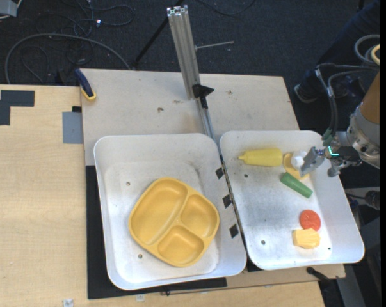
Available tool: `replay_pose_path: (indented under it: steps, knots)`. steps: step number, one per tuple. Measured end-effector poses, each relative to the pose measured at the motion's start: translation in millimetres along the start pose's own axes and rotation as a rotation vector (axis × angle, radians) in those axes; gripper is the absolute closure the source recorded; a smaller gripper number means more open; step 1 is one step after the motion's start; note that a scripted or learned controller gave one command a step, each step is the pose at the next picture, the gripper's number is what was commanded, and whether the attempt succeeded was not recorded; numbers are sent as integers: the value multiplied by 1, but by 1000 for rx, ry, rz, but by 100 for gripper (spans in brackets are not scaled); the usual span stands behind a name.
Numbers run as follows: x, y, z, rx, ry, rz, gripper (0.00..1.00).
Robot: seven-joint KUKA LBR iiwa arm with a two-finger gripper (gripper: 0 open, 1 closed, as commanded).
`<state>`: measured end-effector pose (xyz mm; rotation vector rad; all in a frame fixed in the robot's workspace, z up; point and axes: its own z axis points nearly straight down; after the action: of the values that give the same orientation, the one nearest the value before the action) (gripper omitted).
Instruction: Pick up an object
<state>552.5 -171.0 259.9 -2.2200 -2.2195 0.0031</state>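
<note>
- Arm (pixel 372 117) enters from the right edge of the view, wrist low over the right bin's (pixel 276 235) far right rim.
- Tool (pixel 319 160) points left into that bin, near its upper right corner; fingers too small and blurred to tell apart or together, nothing seen clamped.
- Tool tip sits just beside a small pale object (pixel 295 162) and the yellow corn cob (pixel 262 157); contact can't be judged.
- Green pickle (pixel 296 185) lies just below the tool tip, tilted.
- Red tomato (pixel 310 220) and yellow block (pixel 306 238) lie touching near the bin's lower right, well apart from the tool.
- Left bin (pixel 116 165) holds a yellow divided plate (pixel 173 221), flat.
- Both bins sit side by side on the surface (pixel 141 101).
</note>
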Motion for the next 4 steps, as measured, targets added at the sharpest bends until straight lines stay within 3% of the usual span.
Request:
replay_pose_path:
  steps: [1, 4]
  knots:
    - [0, 0, -1, -2, 0, 0, 0]
    - [-3, -12, 157, 4, 2, 0, 0]
